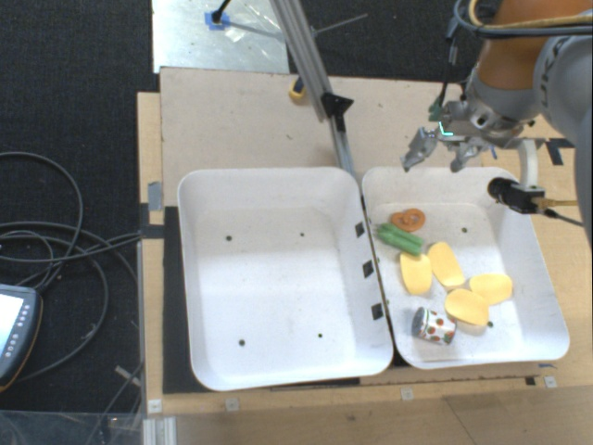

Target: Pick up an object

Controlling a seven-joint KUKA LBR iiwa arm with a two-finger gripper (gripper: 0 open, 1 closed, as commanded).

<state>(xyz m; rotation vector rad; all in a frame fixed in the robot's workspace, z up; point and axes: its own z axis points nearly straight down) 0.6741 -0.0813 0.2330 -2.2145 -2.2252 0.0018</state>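
Observation:
My gripper (435, 158) hangs above the far edge of the right bin (533, 276), its two fingers spread open with nothing between them. Below it in that bin lie an orange-brown round piece (408, 219), a green pod-shaped piece (399, 239), several yellow pieces (446, 265) and a small patterned can (433, 325) on its side near the front. All of these rest on the bin floor, well apart from the fingers.
The left bin (199, 276) stands beside the right one, with a divider with black clips (367, 267) between them. A slanted metal pole (310, 58) crosses the back of the bench. Cables and a tablet (14, 327) lie at the far left.

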